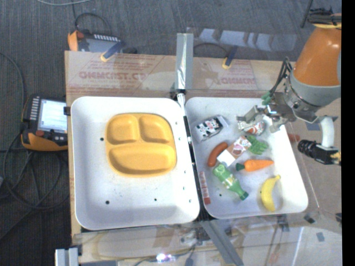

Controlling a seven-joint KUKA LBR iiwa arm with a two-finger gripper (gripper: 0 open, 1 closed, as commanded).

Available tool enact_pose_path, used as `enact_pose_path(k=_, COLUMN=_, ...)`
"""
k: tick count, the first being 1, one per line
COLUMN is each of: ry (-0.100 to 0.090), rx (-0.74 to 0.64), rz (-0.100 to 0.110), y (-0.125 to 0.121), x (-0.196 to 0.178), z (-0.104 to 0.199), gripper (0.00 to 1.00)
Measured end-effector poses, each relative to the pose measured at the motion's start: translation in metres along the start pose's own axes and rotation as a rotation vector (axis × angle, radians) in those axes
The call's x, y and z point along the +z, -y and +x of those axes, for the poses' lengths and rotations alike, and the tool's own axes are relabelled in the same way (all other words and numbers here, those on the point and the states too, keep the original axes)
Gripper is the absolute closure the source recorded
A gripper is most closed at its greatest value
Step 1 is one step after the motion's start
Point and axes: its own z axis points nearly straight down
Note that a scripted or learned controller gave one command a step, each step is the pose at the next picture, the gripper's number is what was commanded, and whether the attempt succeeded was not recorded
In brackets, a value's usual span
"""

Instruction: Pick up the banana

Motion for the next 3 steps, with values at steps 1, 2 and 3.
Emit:
enact_pose_path(k=1, ry=-0.001, rx=-0.076, rz=0.001, y=0.080, x=0.150, z=-0.038, gripper=0.00)
enact_pose_path(k=2, ry=-0.019, rx=-0.128, rz=-0.007, y=0.073, x=0.168, z=-0.080, gripper=0.00)
enact_pose_path(k=3, ry=-0.016, rx=-0.173, rz=-0.007, y=0.073, x=0.168, z=-0.081, gripper=0.00)
